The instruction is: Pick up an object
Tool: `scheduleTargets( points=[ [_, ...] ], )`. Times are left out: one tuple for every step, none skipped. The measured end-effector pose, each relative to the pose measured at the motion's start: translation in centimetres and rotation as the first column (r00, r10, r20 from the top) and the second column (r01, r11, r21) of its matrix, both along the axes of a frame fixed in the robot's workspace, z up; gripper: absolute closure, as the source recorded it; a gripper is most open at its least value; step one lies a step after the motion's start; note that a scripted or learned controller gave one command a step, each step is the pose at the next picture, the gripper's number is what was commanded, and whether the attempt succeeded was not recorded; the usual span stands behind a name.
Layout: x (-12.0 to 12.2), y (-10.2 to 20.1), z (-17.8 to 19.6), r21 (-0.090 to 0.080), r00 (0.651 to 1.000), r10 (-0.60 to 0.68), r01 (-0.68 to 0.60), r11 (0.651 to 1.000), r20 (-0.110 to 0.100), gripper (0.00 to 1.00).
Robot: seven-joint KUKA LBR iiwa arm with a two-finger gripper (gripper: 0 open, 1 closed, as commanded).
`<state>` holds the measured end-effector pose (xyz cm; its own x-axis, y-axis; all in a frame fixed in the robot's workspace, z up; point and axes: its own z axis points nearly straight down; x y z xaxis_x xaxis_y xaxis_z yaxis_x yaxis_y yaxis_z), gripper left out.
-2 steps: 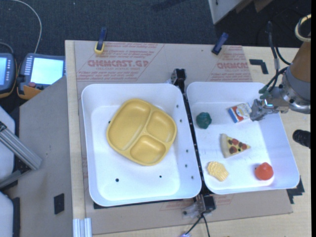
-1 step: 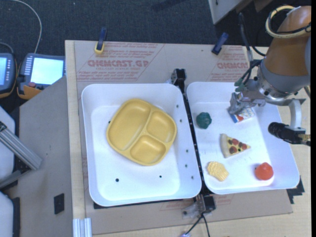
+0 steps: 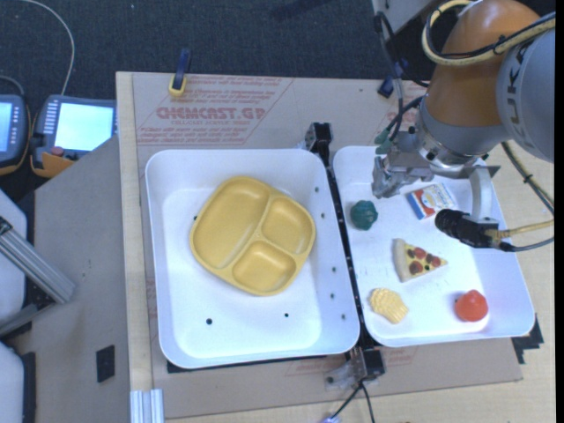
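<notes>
Far left, beside the bench: two small handheld screens [image 3: 70,126] with pale glowing faces, resting on dark carpet.

On the brown board, at its upper edge: a small yellow-and-blue clamp [image 3: 179,79], above faded red printed lettering.

In the left shallow white plastic bin [image 3: 167,236], smooth-walled with rounded corners: a yellow moulded plastic plate with three compartments [image 3: 254,233], rounded-square, matt, lying flat and turned at a slant, near the bin's middle.

Between the two bins, at the top of the seam: a black clip [image 3: 318,136].

In the right shallow white plastic bin [image 3: 511,280], from left: a dark green, bumpy, rounded toy [image 3: 363,214] (perhaps a vegetable, too small to tell) close to the bin's left wall; below it, toward the near edge, a pale yellow ridged toy [image 3: 388,304]; a wedge-shaped toy pizza slice with red dots and a tan crust [image 3: 415,259] near the middle; a small flat white card or packet with red and blue print [image 3: 426,200] further back, partly under the arm; a glossy red rounded toy [image 3: 471,306] near the right corner.

Above the right bin's far part: the metallic two-finger gripper [image 3: 386,181], hanging just above and right of the green toy, apart from it. Seen from above, its fingers too hidden to judge — cannot tell whether spread or closed; nothing seen between them. Behind it, the grey arm with its smooth orange band [image 3: 471,60], cables looping around.
</notes>
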<state>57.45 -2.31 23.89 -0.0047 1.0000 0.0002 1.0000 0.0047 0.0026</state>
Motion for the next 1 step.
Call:
scheduleTargets(
  points=[
    [0.42,5.34,0.36,0.001,1.000,0.001,-0.001,1.000,0.000,1.00]
  ],
)
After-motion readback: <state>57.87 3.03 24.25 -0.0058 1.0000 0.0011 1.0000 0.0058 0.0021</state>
